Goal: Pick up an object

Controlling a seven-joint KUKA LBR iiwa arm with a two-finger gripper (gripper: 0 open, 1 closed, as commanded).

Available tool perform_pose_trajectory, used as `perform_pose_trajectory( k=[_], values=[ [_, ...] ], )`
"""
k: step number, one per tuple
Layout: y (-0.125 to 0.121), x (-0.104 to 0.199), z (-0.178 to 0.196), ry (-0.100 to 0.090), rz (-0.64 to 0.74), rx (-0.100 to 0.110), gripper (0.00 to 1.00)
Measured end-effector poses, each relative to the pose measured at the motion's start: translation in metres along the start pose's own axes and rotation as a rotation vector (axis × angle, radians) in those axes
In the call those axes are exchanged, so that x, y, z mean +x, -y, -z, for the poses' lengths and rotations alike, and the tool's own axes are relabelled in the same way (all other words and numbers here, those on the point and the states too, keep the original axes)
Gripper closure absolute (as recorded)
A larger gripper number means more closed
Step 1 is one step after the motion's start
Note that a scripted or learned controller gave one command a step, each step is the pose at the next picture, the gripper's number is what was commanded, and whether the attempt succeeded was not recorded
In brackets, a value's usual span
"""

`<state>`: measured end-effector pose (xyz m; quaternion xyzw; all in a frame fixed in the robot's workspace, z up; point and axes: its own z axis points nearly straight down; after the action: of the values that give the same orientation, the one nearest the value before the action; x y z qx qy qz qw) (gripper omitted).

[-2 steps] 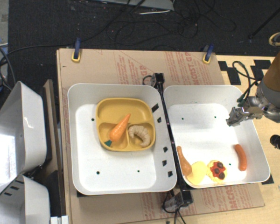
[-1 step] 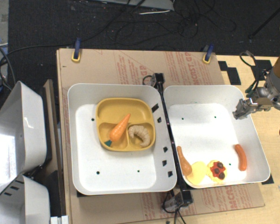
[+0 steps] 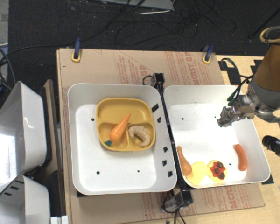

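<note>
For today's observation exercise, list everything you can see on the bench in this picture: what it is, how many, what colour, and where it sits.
bins: two, white, side by side on the bench
divided plate: one, yellow, in the left bin
toy carrot: one, orange, on the plate, left compartment
toy shrimp: one, pale beige, on the plate, right compartment
toy drumstick: one, orange-brown, right bin, front left corner
toy pizza slice: one, yellow with red and dark topping, right bin, front edge
toy sausage: one, orange-red, right bin, front right
clamps: two, yellow, on the board's far edge
arm: one, grey with an orange band, reaching in from the right
pincer: one, dark grey, above the right bin's far right part
</note>
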<state>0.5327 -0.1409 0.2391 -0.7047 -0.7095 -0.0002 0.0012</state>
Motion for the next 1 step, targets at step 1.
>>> perform_pose_trajectory(
  k=[1],
  values=[
    [0.0088, 0.0513, 0.0085, 0.000, 0.001, -0.001, 1.00]
  ],
)
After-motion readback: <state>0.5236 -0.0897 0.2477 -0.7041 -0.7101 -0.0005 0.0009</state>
